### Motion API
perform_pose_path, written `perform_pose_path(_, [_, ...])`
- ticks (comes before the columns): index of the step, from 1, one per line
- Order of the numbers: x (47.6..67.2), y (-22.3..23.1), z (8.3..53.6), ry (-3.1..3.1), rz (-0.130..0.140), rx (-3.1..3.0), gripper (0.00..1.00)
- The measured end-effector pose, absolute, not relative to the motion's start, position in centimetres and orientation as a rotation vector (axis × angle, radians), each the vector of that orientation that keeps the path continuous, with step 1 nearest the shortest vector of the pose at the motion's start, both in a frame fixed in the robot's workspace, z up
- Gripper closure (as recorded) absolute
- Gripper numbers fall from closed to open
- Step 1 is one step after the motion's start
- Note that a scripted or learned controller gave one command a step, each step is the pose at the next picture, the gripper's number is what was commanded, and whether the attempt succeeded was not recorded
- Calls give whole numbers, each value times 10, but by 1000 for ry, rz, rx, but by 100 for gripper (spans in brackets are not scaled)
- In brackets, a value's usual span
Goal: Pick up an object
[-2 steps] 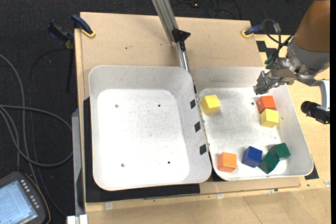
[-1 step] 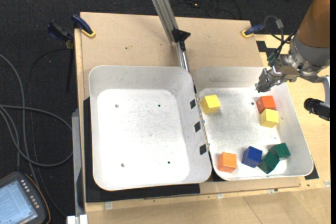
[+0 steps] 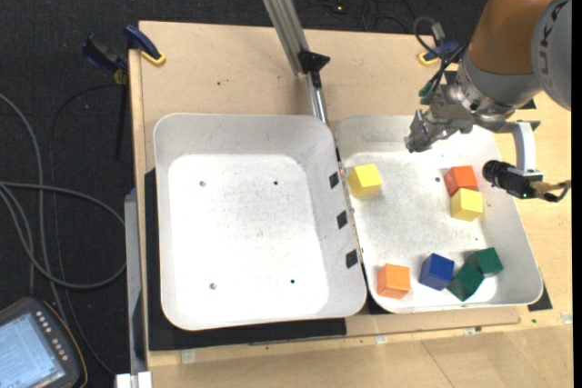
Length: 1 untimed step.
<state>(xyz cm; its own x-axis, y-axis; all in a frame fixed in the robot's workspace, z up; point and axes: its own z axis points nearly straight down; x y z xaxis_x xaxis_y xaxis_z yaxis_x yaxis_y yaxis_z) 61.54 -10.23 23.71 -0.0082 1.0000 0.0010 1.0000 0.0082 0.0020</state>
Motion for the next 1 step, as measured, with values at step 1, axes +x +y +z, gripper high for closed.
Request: perform_pose_path(1, [626, -49, 247, 2230, 4, 2211, 100])
